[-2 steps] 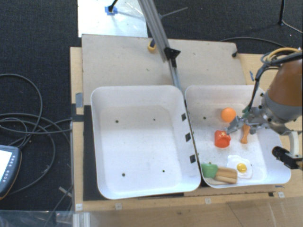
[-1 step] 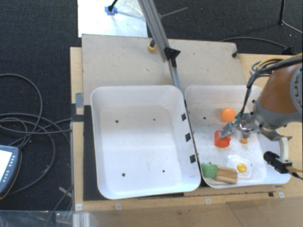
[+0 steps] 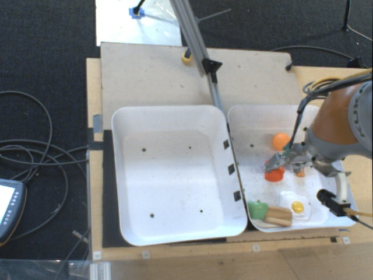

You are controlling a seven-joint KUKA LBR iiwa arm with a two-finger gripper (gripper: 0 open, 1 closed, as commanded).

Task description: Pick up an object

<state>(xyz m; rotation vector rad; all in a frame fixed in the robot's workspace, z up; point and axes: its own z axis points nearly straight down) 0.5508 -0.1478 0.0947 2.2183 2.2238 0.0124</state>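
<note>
While two white bins (image 3: 175, 226) sit on a pale bench (image 3: 151, 74) over dark carpet (image 3: 41, 39), the hand's (image 3: 280, 163) grip is unclear

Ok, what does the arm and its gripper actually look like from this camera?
The arm is a thick rounded body, orange-brown on its upper segment and grey toward the wrist. Dark cables loop along its left side, with yellow ones near the top. The gripper is a small grey metal piece. A black fitting with a pale bracket sticks out below the wrist.

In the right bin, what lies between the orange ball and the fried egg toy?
In the camera view, the red piece lies between the orange ball and the fried egg toy, with the gripper just above it.
</note>
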